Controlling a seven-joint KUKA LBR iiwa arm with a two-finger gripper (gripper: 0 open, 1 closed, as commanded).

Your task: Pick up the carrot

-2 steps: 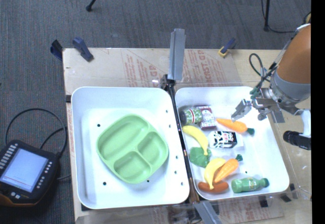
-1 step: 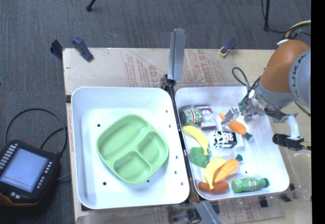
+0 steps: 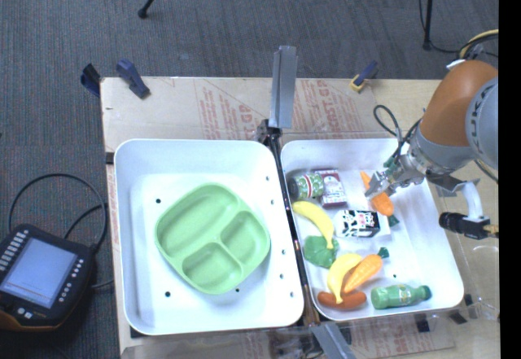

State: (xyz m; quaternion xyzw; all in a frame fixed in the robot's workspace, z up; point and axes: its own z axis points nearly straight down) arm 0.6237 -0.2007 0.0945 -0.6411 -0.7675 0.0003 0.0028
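Note:
An orange carrot [image 3: 382, 204] with a small green top lies slantwise in the upper right part of the right bin [image 3: 444, 256]. My gripper [image 3: 378, 186] is low in that bin, right over the carrot's upper half. Orange shows on both sides of the gripper tip, so the carrot passes under or through it. A second carrot-like orange piece [image 3: 366, 269] with a green tip lies lower in the same bin, apart from the gripper.
The right bin also holds a can [image 3: 307, 185], a dark red packet [image 3: 332, 186], a black-and-white carton [image 3: 360, 223], two bananas [image 3: 316, 217], a green leafy item [image 3: 319, 251] and a green bottle [image 3: 399, 295]. The left bin holds a green divided plate [image 3: 213, 237].

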